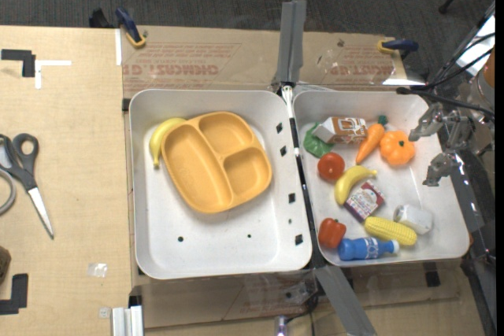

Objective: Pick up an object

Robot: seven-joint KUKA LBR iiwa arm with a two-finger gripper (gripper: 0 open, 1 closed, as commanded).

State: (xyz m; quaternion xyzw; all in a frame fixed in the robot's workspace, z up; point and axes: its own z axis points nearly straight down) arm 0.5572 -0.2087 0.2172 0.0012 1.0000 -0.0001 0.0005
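The hand [438,145] sits over the right rim of the right bin [441,246], its 2 fingers spread apart with nothing between them. The orange pumpkin [397,148] lies just left of it.

The right bin holds the toy food. At the back lie a green pepper [316,140], a small brown carton [347,129] whose print is too small to read, and a carrot [371,142] leaning beside the pumpkin. In the middle are a tomato [331,165], a banana [352,180] and a maroon packet [364,201] with an unreadable label. Along the front lie a red pepper [331,232], a blue bottle [366,249], a corn cob [390,230] and a white object [414,217].

The left bin [157,248] holds a yellow 3-compartment plate [216,161] with a second banana [161,138] tucked against its left edge.

Behind the bins, cardboard [197,60] carries mirrored red lettering that cannot be read. Scissors [30,177] lie on the counter [71,130] at the left.
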